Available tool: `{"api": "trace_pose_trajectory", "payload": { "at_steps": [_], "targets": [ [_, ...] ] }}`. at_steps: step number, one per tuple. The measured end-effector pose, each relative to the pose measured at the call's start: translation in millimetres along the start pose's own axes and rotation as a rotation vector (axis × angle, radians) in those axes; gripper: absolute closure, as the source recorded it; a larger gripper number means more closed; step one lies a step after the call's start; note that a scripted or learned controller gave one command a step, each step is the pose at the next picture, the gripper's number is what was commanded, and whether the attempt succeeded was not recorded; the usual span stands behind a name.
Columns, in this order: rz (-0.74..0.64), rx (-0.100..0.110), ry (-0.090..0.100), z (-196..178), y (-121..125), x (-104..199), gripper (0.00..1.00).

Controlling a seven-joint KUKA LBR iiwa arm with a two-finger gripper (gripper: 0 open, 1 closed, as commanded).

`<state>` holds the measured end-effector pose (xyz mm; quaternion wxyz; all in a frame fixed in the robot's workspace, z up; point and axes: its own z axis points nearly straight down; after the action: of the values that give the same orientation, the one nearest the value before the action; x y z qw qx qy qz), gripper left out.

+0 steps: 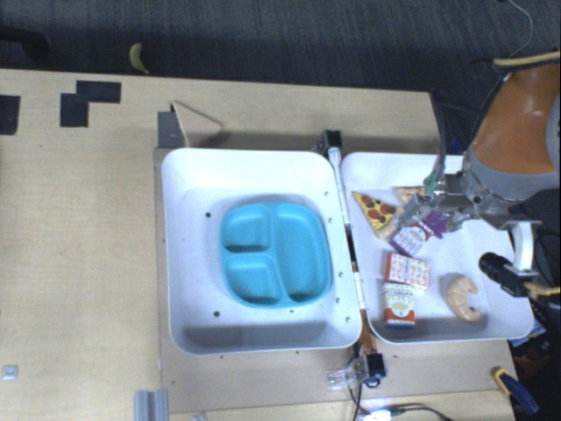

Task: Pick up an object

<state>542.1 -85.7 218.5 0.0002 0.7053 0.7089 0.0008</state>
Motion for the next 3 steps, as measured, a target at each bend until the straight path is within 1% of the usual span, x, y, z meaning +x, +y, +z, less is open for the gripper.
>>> {"api": "trace_pose_trajectory", "payload": {
  "at_steps": [1, 2, 3],
  "targets": [
    [0.003, -0.006, -0.002, 131.3, 0.9, -26.8, 0.00],
    [0.002, -0.012, -0.002, 119.7, 2.6, -26.4, 1.00],
    [0.002, -0.011, -0.002, 119.7, 2.6, -26.3, 0.00]
  ]
}}
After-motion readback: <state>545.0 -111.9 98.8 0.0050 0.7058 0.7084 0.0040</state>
